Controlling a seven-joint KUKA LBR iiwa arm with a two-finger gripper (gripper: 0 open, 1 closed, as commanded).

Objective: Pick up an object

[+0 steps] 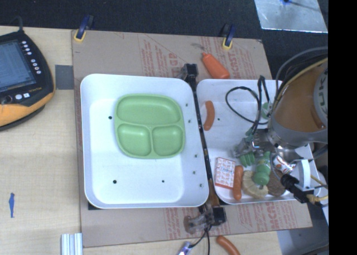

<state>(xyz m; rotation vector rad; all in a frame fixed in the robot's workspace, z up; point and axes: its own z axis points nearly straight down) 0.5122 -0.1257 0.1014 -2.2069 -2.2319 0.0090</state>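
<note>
My gripper (254, 152) hangs low over the front part of the right bin (234, 89), below the grey arm with its orange band (298, 106). Just under and in front of it lie a green toy vegetable (260, 176), a tan piece (255, 191) and an orange sausage-like piece (238, 183). A red and white packet (225, 172) lies to their left. A brown sausage (208, 114) rests near the bin's left wall. Nothing shows as held.
The left bin (100, 181) holds a green divided plate (149, 125). An orange carrot (215, 66) lies on the cardboard behind the bins, another orange piece (228, 244) in front. A teach pendant (19, 83) sits at far left. Black cables (242, 103) loop over the right bin.
</note>
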